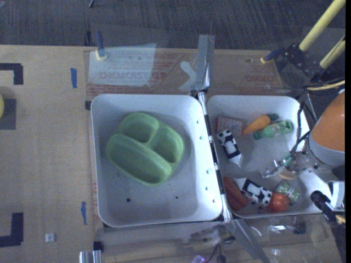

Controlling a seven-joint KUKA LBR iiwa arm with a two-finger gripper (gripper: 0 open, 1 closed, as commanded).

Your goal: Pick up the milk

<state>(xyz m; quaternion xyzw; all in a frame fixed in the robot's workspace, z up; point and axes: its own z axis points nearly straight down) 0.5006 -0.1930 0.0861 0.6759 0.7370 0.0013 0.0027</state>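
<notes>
Two black-and-white cow-patterned milk cartons lie in the right bin (215, 163). One milk carton (229, 145) rests near the bin's left wall, and the other milk carton (256, 191) lies tilted at the front. My gripper (278, 169) hangs low over the right half of this bin, between the two cartons and to their right. It is apart from both, and nothing shows in its grasp. The grey arm with its orange band (332, 126) comes in from the right edge.
The left bin (104, 201) holds a green divided plate (145, 147). Around the cartons lie a carrot (256, 124), a green toy (277, 129), a brown slab (229, 125), a red sausage (235, 196) and a red fruit (278, 202).
</notes>
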